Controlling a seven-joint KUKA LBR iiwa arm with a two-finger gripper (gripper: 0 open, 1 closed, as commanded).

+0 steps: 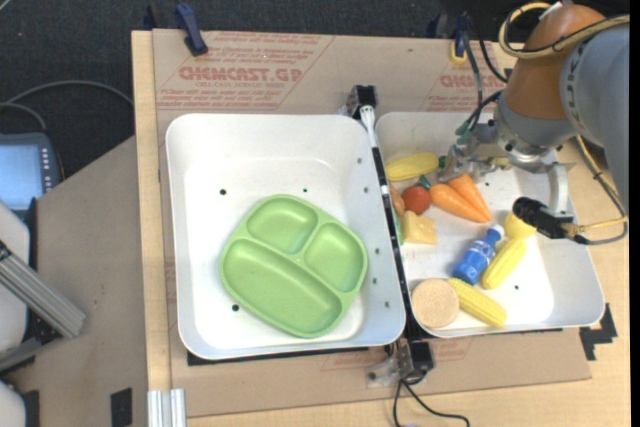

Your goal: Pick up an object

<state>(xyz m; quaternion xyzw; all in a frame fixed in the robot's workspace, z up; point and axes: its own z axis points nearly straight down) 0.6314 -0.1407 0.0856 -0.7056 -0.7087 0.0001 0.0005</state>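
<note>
The right bin (570, 300) holds several toy foods. A yellow banana (411, 165) lies at its far left, with a red tomato (417, 199) and an orange carrot (461, 200) just in front of it. A cheese wedge (421, 231), a blue bottle (477, 257), two corn cobs (505, 259) (478, 304) and a tan round disc (435, 303) lie nearer the front. My gripper (468, 157) hangs low over the far part of this bin, just behind the carrot and right of the banana.
In the left bin (200, 165) lies a green divided plate (293, 264). The grey arm with its orange band (545, 65) leans over the right bin's far right corner. A black fitting with a cable (540, 216) hangs beside the wrist, above the corn.
</note>
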